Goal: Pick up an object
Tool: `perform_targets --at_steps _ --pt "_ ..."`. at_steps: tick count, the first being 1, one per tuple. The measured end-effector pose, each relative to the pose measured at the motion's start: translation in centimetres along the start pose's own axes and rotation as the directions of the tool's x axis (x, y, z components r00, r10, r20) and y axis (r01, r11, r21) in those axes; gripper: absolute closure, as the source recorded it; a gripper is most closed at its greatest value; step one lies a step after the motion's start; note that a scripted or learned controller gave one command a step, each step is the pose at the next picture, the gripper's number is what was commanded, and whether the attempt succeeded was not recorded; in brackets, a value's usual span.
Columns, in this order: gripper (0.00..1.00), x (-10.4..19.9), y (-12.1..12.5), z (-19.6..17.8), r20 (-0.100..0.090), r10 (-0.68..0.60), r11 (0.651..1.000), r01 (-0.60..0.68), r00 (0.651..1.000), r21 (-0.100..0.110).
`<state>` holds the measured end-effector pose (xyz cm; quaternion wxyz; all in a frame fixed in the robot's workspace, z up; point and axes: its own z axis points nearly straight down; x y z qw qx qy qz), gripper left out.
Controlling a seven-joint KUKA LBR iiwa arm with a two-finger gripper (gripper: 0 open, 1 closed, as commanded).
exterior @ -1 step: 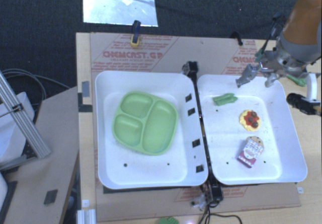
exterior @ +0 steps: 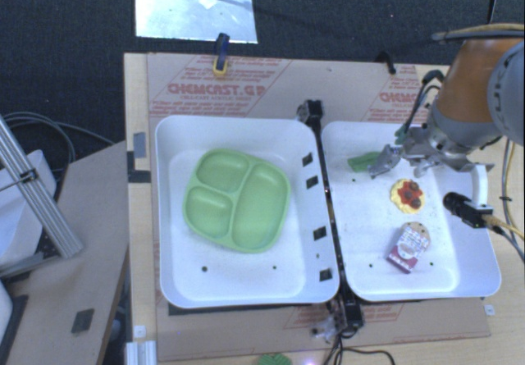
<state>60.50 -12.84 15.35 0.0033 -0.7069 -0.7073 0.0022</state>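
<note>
From my seat I see the arm (exterior: 480, 84) reaching in over the right bin (exterior: 467, 277), with the claw (exterior: 384, 161) low near the bin's upper left part. Its metal tips sit right at a small green piece (exterior: 361, 161) lying on the bin floor. The tips touch or overlap that green piece in the view, but I cannot tell whether they are spread, closed, or clamped on it; the parts are too small and too blurred together at that spot. So I do not count anything as held.

Two other things lie in the same bin, well clear of the claw: a round yellow and red toy (exterior: 408, 195) near the middle, and a small red and white packet (exterior: 408, 248) just below it toward the near edge. Both rest flat and look untouched. The left bin (exterior: 176, 273) carries a green divided plate (exterior: 237, 200), far from the arm.

My judgement: the pick is at the grasp stage at best. The approach to the green piece looks made, and nothing is lifted off the bin floor yet. What remains is a firm grip on that piece and the lift clear of the bin. If the grip misses, the toy and the packet are open candidates nearby.
</note>
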Motion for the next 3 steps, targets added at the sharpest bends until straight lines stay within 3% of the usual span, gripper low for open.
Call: perform_targets --at_steps 1,2,3 --pt "0.00 1.8 6.6 7.0 0.001 -0.007 1.000 0.007 1.000 -0.010" --pt "1.00 1.7 6.6 5.4 0.002 -0.006 1.000 0.006 1.000 -0.014" --pt "1.00 8.8 1.4 -3.7 -0.002 -0.010 1.000 0.010 1.000 -0.016"
